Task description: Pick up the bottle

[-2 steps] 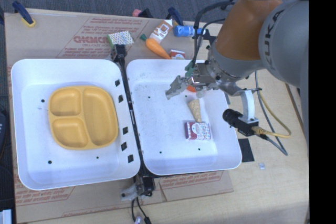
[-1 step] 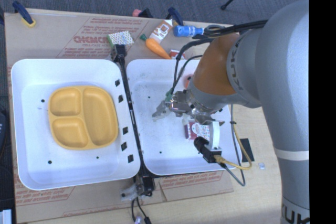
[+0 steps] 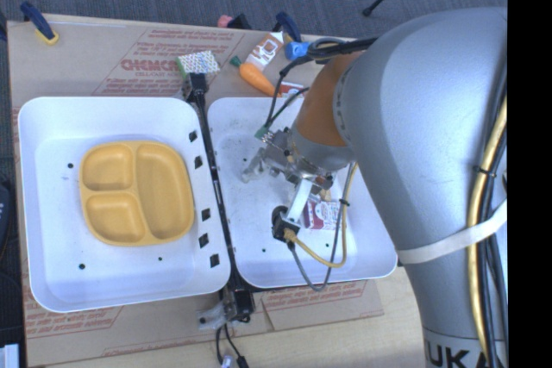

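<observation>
Right, my grey arm [image 3: 431, 142] looms over the right bin [image 3: 250, 254]. The bottle [image 3: 262, 53] lies beyond it on the cardboard, long axis slanting, cap end toward the orange carrot [image 3: 256, 78]. My gripper [image 3: 272, 152] hangs low inside; grip I cannot tell.

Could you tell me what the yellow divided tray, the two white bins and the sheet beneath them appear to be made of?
The yellow tray looks like moulded plastic, matte: one even colour, with rounded compartment walls. The white bins seem thin formed plastic, slightly glossy, with soft rolled rims and small dark holes in the floor. The sheet under them is most likely cardboard: brown, flat, with red printing.
</observation>
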`<state>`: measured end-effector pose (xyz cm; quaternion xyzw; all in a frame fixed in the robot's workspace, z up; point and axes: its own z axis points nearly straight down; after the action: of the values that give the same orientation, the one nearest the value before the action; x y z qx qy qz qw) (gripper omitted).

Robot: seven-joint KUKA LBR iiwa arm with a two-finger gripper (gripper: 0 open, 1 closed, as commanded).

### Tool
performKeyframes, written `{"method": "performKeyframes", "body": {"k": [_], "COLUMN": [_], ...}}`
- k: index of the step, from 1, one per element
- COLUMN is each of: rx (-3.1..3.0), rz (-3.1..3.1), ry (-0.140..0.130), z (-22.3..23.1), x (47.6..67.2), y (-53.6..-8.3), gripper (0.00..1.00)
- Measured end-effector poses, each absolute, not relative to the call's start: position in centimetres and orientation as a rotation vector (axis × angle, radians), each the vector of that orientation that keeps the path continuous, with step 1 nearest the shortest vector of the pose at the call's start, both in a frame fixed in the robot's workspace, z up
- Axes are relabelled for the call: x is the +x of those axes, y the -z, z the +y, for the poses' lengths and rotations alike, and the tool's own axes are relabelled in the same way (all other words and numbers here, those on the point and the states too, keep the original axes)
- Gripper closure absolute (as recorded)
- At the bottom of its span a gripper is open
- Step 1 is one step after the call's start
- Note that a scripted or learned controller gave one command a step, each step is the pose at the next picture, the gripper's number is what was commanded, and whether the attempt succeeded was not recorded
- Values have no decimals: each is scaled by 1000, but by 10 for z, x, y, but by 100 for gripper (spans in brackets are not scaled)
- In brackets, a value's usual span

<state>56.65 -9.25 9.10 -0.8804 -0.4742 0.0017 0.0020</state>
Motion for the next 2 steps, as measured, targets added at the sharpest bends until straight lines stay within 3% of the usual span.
{"method": "performKeyframes", "body": {"k": [1,2], "rx": [-2755,-2700], "rz": [-1494,-1597], "ry": [-8,-5], "z": [-92,-63], "x": [566,493], "y": [-101,-191], "gripper": [100,100]}}
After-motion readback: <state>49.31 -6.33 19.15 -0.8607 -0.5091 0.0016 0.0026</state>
